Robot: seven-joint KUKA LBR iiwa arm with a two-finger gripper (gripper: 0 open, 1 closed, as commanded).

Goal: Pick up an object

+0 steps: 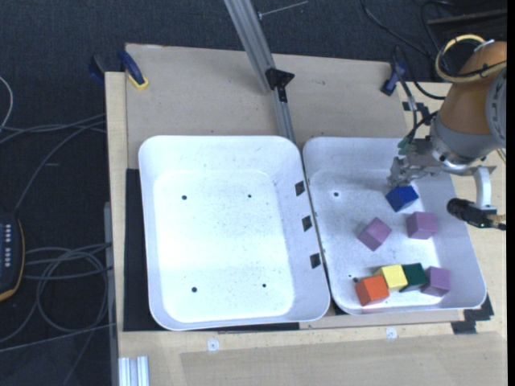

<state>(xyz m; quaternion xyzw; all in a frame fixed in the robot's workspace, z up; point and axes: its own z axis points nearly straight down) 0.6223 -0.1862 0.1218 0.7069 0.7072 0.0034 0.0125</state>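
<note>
1. At the far left of the camera view, black cables (48, 240) trail over the dark floor beside the wooden bench (241, 79).
2. A blue clamp (133, 69) grips the bench's back left corner.
3. The left bin (153, 167), shallow and white, sits on the bench's left half.
4. A grey metal pole (253, 34) runs at a slant from the top of the view down to the gap between the two bins.
5. The right bin (322, 159) lies just beside the left one, their inner rims touching or nearly so.
6. Near the right bin's front edge an orange block (372, 289), a yellow block (394, 276) and a green block (414, 275) sit in a tight row, apparently touching.
7. A purple block (374, 232) lies near the bin's middle, apart from the row.
8. The blue block (401, 197) lies in the back half of the right bin, tilted, directly under the gripper (406, 171).
9. The gripper hangs just above the blue block, close to or touching its top; whether its fingers are apart or closed cannot be told, and no block is seen between them.
10. A second purple block (422, 224) lies just in front of the blue one, and a third (439, 280) sits at the right end of the front row.
11. The arm (475, 103), orange above the wrist, reaches in from the right.
</note>
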